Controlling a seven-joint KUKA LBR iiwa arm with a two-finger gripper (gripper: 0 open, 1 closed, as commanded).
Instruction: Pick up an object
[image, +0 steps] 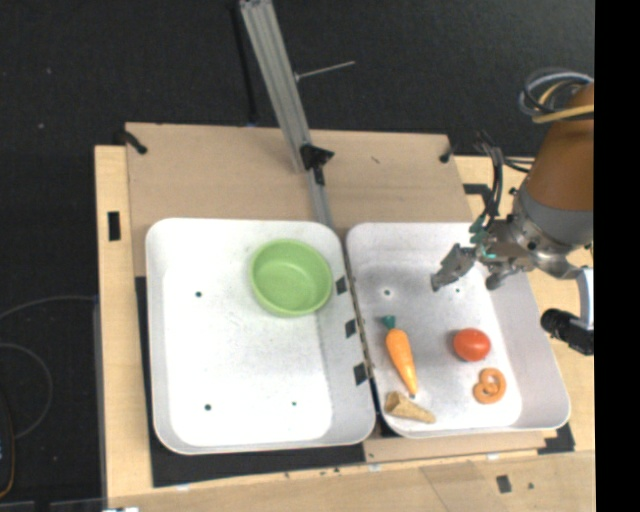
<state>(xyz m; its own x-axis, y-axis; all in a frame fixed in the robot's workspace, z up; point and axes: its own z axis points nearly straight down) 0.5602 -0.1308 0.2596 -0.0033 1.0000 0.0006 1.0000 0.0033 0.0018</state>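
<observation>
In the right bin (420, 245) lie an orange carrot (401, 358) with a green top, a red tomato (471, 344), an orange pretzel-shaped ring (489, 385) and a tan wedge (408, 408) at the front edge. My gripper (475, 272) hangs over the bin's far right part, its two dark fingers spread apart with nothing between them. It stands above and behind the tomato, apart from every object. The orange band and grey wrist rise to the right.
The left bin (200, 350) bears a green bowl (291, 278) at its far right corner. A grey metal pole (285, 95) slants down from the top to the gap between the bins. Dark clips (358, 330) line the seam between the bins.
</observation>
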